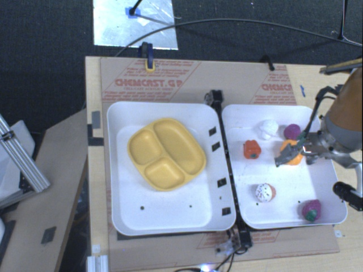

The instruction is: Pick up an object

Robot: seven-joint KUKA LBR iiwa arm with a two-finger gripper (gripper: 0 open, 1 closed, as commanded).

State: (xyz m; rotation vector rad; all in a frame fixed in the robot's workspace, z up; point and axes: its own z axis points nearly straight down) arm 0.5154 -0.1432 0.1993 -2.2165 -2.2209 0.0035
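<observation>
Five small objects lie in the right bin (329, 217). Pincer (289, 154) sits over the orange piece (294, 152) near the bin's far right; grip state indeterminate. Recommend confirming closure before lifting straight up.

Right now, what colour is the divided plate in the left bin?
Yellow: the divided plate shows plainly in the camera view.
</observation>
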